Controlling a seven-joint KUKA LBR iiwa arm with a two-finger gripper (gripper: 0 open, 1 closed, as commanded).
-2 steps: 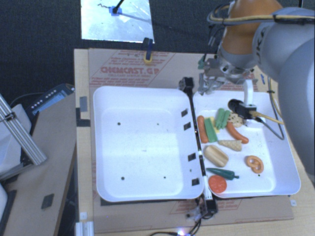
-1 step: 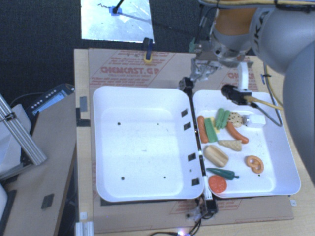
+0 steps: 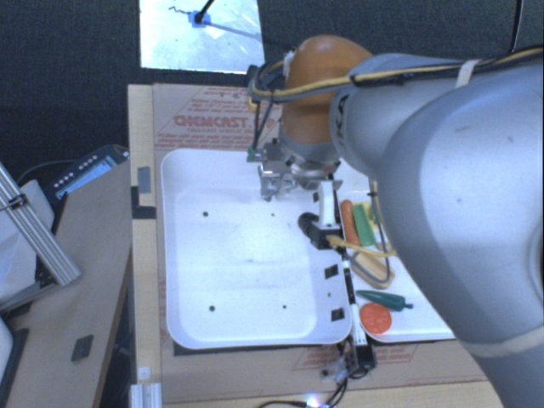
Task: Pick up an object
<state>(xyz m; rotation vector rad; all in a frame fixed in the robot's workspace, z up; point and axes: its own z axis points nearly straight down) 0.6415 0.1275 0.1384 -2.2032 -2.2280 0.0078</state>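
Your hand (image 3: 274, 181) hangs above the left bin (image 3: 183, 228), near its far edge; whether its grip is open cannot be told. The objects, a carrot (image 3: 347, 218) and tomato (image 3: 376, 317), lie in the right bin (image 3: 421, 330), so nothing sits beneath it to grasp.

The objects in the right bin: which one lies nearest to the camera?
The round orange-red object, at the bin's near end, below the dark green tool; the others lie farther back.

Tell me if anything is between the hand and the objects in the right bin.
The hand is over the left bin. The red ball, green piece and orange piece lie in the right bin; the two bins' adjoining rims with black clips stand between.
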